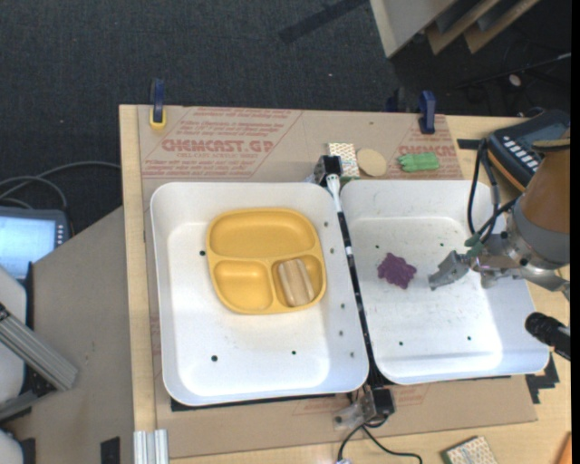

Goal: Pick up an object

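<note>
Watching the fingers (441, 273), whose spread I cannot tell, I fear they nudge the purple object (396, 269) aside.

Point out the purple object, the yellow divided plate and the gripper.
purple object (396, 269), camera view, its middle.
yellow divided plate (263, 234), camera view, bare floor of its large compartment.
gripper (442, 275), camera view, at its fingertips.

a dark grey carpet floor (136, 45) surrounds the wooden bench (136, 272). pale furniture (426, 23) stands at the top right. a lit screen (27, 245) glows at the left edge.
</note>
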Tool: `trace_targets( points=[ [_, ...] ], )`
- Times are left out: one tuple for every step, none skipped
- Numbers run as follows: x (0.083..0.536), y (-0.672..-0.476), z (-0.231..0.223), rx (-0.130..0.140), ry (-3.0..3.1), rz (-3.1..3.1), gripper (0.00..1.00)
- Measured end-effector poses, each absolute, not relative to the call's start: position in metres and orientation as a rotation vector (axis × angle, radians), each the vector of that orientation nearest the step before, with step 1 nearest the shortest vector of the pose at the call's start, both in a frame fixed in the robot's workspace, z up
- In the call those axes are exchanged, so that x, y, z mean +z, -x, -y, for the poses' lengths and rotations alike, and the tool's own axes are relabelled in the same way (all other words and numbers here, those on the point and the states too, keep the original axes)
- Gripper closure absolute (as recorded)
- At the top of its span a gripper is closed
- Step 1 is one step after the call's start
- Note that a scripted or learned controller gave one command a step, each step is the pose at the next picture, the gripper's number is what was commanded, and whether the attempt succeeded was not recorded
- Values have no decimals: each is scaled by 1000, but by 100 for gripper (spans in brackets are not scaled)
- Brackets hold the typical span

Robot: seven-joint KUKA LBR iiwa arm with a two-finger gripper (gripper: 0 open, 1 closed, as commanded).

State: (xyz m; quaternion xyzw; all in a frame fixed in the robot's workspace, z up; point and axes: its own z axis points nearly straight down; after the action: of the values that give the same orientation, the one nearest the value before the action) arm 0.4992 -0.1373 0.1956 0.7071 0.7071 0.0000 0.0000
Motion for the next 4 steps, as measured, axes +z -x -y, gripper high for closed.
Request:
trace_targets(
  points=[
    [91,-539,98,-5,-2224,-2234,0],
    [86,-566,177,2,-2221,-2213,0],
    [85,-630,125,9,-2211,-2225,0],
    [85,-636,186,0,-2221,-2213,0]
  ],
)
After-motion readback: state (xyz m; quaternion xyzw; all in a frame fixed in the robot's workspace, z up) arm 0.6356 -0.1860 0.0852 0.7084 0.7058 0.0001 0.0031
